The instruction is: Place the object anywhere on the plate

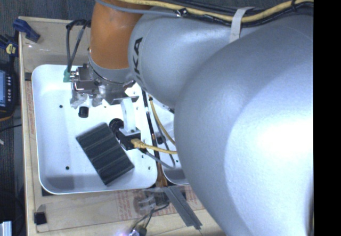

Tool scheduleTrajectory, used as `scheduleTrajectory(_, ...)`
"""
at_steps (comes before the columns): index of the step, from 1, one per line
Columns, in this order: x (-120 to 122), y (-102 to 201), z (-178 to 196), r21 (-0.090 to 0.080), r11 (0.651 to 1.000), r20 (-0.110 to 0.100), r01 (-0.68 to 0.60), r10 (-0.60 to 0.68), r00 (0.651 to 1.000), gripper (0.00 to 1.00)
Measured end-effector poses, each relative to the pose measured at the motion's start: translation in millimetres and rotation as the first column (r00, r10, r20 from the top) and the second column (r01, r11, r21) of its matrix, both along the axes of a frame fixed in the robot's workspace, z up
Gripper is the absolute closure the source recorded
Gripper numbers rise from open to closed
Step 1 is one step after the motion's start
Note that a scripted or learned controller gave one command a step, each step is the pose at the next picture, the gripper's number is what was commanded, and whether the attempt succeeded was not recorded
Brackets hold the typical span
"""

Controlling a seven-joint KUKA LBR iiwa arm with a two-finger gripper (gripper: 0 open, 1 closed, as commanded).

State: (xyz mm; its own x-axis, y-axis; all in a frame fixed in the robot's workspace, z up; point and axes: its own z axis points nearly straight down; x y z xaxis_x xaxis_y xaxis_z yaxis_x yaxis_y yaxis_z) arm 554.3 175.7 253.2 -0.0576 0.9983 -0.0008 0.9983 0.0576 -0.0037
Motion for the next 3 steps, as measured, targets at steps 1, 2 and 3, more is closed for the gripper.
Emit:
scheduleTrajectory(1, 53, 18, -4, -0.001, 0.916, -0.001, 0.401, -0.401, 0.916, 1.0)
scheduleTrajectory(2, 94, 44, -43, 0.001, 0.996, 0.001, 0.086, -0.086, 0.996, 1.0)
scheduleTrajectory(3, 51, 19, 49, 0.002, 0.997, 0.003, -0.078, 0.078, 0.997, 1.0)
